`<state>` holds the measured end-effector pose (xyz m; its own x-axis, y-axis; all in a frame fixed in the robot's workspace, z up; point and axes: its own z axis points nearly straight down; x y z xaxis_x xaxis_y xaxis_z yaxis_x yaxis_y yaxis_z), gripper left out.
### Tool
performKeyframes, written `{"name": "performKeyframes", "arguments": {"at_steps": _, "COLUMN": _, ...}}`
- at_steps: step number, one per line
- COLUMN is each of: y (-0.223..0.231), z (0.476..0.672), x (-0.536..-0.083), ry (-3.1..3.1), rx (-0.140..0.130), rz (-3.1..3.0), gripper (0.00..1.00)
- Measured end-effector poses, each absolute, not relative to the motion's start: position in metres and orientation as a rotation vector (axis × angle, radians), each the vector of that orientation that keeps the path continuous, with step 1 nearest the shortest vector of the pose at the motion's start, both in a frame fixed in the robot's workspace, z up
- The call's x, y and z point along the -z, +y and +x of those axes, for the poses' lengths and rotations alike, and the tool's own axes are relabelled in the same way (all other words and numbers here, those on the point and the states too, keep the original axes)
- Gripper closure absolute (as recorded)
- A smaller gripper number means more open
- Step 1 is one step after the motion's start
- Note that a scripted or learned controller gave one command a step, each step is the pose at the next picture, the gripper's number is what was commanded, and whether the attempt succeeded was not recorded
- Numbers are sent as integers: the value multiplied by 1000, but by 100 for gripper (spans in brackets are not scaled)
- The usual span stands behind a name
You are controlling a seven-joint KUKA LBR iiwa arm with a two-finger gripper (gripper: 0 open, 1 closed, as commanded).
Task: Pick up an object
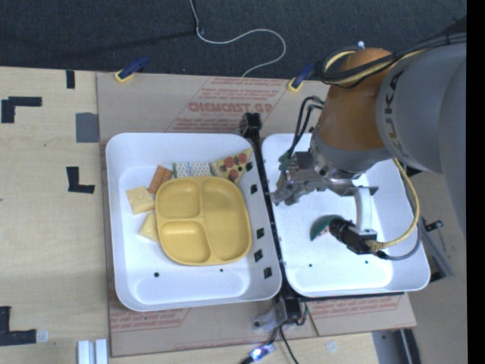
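Over the right bin [394, 275] – gripper [292, 190] hangs near its left wall, finger state impossible to tell | dark green object [327, 225] lies on that bin's floor, just right of the gripper | left bin [129, 279] – yellow divided plate [203, 220] among small toy food pieces [141, 200]

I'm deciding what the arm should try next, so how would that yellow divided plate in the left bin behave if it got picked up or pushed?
The yellow divided plate looks like molded plastic, so probably stiff and light for its size. It lies flat and wide, so it should slide rather than roll or tip. Its smooth, shallow rim may be slippery for the pincer, and pushing it would likely shove the small pieces beside it.
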<state>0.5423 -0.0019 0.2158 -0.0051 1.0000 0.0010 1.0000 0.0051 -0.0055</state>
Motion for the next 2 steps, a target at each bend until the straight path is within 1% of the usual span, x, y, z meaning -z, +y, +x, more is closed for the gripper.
{"name": "performKeyframes", "arguments": {"at_steps": 1, "y": 34, "z": 509, "x": -213, "ry": -2222, "rx": -6, "rz": -2215, "gripper": 100}}
{"name": "performKeyframes", "arguments": {"at_steps": 2, "y": 34, "z": 506, "x": -216, "ry": -2221, "rx": -4, "rz": -2217, "gripper": 100}}
